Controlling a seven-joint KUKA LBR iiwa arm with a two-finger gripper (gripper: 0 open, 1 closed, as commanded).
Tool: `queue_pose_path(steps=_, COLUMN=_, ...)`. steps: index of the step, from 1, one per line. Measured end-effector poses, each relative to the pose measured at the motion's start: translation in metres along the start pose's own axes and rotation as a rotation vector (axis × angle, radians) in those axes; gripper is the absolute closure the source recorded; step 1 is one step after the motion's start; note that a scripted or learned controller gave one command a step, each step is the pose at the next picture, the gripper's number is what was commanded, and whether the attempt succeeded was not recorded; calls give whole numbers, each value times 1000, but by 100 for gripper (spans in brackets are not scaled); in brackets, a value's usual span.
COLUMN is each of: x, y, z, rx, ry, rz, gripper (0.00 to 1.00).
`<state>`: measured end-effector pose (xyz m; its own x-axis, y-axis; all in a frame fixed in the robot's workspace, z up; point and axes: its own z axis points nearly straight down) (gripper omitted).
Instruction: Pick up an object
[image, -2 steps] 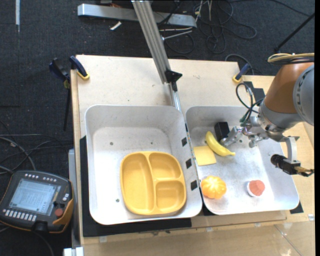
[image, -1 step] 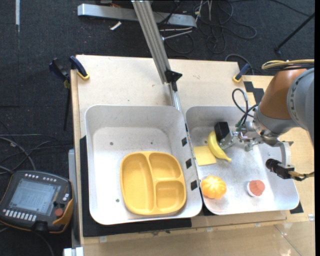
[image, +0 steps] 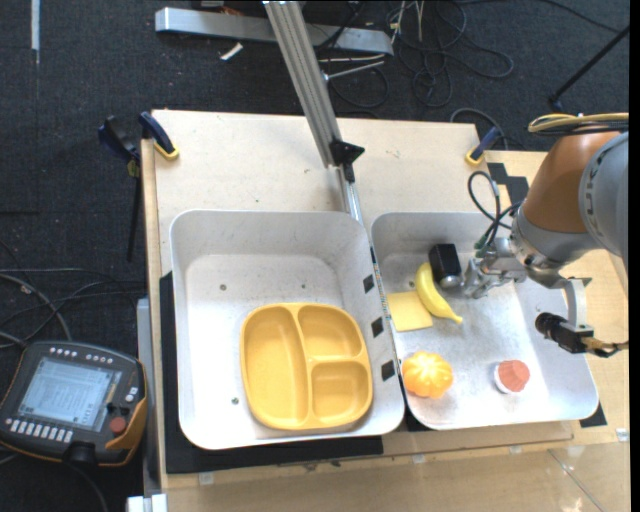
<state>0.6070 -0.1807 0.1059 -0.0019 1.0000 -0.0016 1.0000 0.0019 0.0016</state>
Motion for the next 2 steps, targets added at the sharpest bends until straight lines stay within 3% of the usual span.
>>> queue_pose_path(steps=2, x=-15, y=3, z=-118, rx=-7, ry=-2, rz=1, gripper=100)
